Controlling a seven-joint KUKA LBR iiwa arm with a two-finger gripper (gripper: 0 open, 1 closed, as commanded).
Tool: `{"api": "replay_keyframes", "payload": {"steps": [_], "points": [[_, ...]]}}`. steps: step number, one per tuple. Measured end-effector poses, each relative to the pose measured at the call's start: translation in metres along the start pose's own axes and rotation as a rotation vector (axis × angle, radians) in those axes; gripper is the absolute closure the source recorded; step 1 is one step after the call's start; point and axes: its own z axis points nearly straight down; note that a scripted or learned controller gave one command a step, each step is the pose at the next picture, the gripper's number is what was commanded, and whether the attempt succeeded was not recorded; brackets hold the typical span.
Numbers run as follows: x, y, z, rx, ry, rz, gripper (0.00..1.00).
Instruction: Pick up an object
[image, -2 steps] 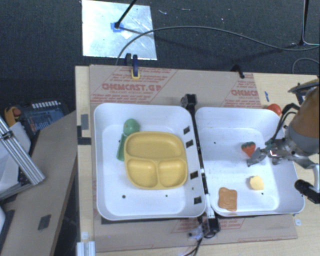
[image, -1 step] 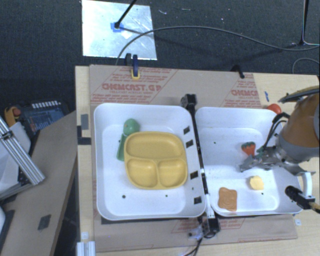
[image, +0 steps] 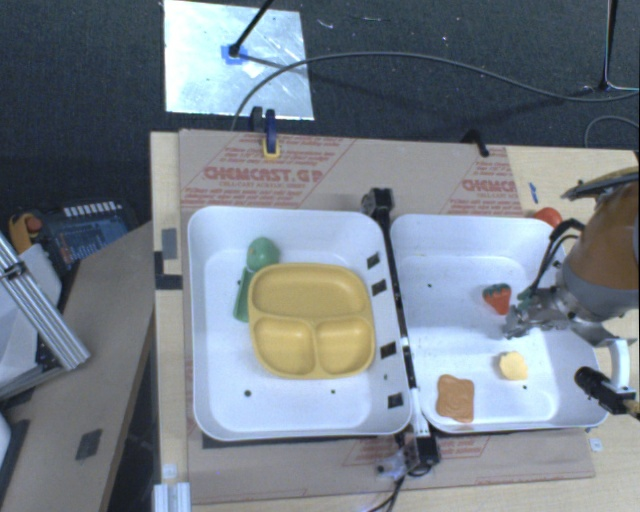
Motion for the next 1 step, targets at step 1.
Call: {"api": "replay_keyframes", "payload": {"steps": [1], "points": [[-0.0024, 0.0013, -0.0432, -0.001, 0.0, -0.002, 1.0]]}}
